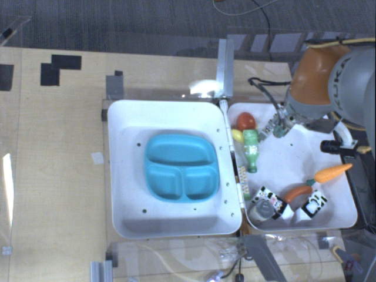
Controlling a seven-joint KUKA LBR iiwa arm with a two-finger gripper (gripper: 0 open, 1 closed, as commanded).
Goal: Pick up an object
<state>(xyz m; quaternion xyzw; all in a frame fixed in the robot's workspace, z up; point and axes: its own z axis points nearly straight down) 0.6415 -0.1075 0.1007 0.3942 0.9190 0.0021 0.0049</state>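
The gripper [281,126] is hanging low in the right bin [346,219], just right of a green bottle [251,148] that is lying beside a red tomato [245,121] and a yellow piece [237,136]; nothing is sitting between its fingers (whether they are wide or narrow I cannot tell). A carrot [332,173] and two black-and-white toys [314,204] are lying nearer the front. The left bin [117,157] is holding a blue tray [179,166]
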